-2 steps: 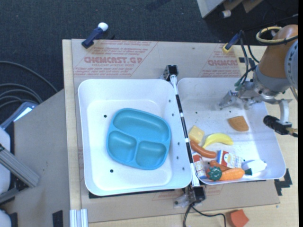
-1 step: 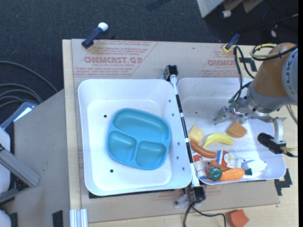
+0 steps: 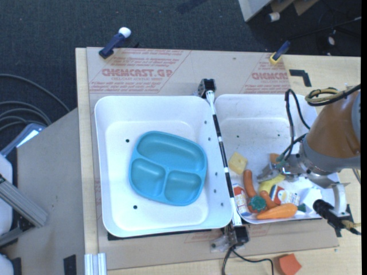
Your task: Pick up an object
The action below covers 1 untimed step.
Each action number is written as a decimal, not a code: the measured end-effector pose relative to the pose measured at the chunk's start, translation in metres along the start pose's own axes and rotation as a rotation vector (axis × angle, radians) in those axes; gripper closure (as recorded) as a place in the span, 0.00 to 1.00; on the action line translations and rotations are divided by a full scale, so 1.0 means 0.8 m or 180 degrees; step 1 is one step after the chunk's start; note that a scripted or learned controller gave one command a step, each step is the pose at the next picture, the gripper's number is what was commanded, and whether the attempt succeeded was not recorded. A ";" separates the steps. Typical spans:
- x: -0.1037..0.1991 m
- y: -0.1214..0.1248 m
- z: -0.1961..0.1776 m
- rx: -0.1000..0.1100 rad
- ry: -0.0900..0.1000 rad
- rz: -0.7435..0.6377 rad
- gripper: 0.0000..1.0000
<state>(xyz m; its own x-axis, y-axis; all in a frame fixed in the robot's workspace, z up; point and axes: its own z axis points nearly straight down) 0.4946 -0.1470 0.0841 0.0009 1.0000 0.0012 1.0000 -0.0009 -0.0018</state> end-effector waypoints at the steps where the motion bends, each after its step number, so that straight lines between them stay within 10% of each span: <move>1: 0.001 0.003 -0.013 -0.0025 -0.0005 0.0001 1.00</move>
<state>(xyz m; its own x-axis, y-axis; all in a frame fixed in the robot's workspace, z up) 0.4968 -0.1465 0.0948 0.0013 1.0000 -0.0002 1.0000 -0.0013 0.0061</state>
